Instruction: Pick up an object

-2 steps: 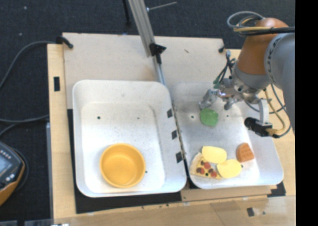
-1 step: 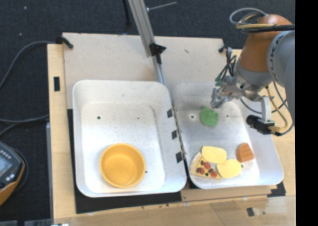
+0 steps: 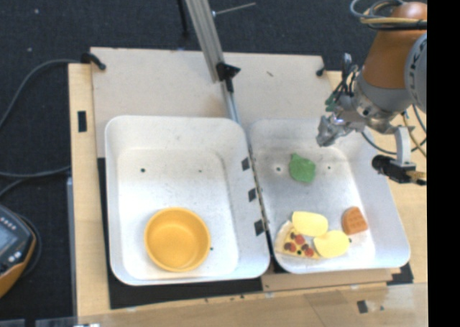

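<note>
My gripper (image 3: 329, 134) hangs over the far right part of the right bin (image 3: 374, 196), its tip above and to the right of a green lump (image 3: 302, 169). Nothing shows between its fingers. Near the bin's front lie two yellow pieces (image 3: 310, 222) (image 3: 332, 243), a flat piece with red and dark dots (image 3: 295, 244) and a small orange-brown block (image 3: 353, 220).
The left bin (image 3: 129, 146) holds a yellow bowl (image 3: 177, 238) at its front. A slanted metal rail (image 3: 205, 24) rises from between the bins toward the top. Cables (image 3: 402, 153) hang beside the arm at the right.
</note>
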Motion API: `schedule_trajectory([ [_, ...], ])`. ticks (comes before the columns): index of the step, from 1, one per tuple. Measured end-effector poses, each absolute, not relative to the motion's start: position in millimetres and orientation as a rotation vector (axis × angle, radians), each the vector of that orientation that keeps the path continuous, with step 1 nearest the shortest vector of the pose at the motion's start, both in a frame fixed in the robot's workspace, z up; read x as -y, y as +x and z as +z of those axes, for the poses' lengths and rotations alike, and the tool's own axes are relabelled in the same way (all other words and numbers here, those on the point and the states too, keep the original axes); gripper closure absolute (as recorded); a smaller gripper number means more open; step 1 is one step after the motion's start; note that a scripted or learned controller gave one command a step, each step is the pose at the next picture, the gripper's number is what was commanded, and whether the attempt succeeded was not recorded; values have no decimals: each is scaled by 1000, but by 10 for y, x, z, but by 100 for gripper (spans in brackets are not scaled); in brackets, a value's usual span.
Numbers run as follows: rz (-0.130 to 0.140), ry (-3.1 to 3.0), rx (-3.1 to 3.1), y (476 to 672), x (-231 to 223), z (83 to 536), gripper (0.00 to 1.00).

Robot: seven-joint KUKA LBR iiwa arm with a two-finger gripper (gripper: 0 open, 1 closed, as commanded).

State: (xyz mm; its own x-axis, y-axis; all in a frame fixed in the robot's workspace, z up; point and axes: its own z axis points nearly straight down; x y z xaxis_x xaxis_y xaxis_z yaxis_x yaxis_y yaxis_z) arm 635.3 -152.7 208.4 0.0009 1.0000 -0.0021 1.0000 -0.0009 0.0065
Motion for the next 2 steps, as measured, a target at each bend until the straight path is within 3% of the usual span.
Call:
schedule_trajectory([
  [1, 6, 2215, -2218, 6368, 1542, 2632, 100],
  [2, 4, 2212, -2228, 6257, 950, 2666, 100],
])
